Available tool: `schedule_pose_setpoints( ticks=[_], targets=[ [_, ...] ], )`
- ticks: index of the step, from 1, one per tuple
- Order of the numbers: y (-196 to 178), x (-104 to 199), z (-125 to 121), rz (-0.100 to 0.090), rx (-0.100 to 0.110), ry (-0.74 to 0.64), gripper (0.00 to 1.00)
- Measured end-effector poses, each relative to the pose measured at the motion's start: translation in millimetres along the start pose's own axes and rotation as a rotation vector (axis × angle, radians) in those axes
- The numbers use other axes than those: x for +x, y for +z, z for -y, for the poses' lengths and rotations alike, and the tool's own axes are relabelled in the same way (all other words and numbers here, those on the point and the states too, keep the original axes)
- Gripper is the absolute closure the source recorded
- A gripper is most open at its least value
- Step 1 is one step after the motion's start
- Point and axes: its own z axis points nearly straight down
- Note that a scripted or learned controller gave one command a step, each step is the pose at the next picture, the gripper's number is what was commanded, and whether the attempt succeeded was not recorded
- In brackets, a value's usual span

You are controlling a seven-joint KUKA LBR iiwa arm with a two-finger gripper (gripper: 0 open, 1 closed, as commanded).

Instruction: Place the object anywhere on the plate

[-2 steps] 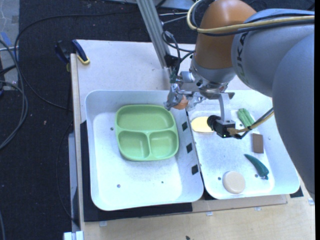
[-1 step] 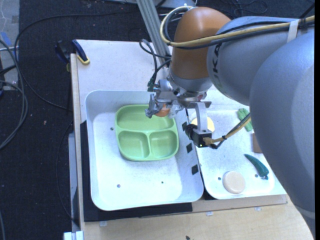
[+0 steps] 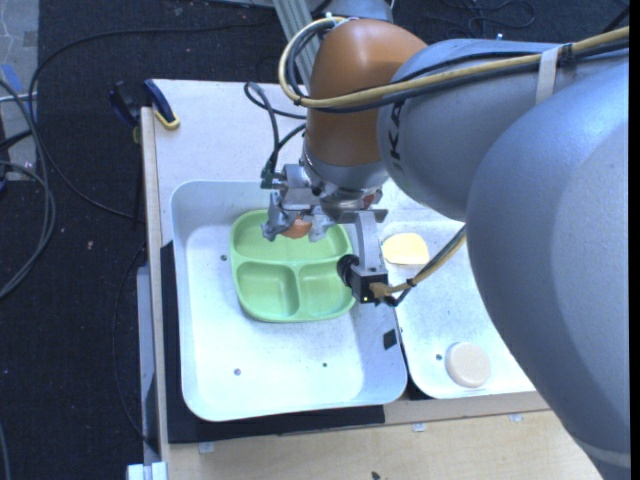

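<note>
A light green divided plate [image 3: 290,278] lies in the left white bin [image 3: 270,378]. My gripper [image 3: 295,228] hangs over the plate's far compartment, its fingers [image 3: 272,226] closed around a small orange-red object [image 3: 296,227] that shows between them. The object sits at or just above the plate's back section; whether it touches the plate I cannot tell. The arm's orange band and grey wrist rise behind it and hide the plate's far rim.
In the right bin [image 3: 440,378] lie a pale yellow flat piece [image 3: 405,249] and a cream round object [image 3: 467,363]. A black bracket with a cable [image 3: 365,280] hangs by the plate's right edge. A blue and yellow tool [image 3: 160,103] rests on the bench's far left corner.
</note>
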Motion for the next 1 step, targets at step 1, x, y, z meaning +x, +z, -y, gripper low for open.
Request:
schedule_pose_setpoints(
  ticks=[1],
  targets=[
    [-0.1,-2.9,-0.5,0.002,0.0,0.005,0.0]
  ],
)
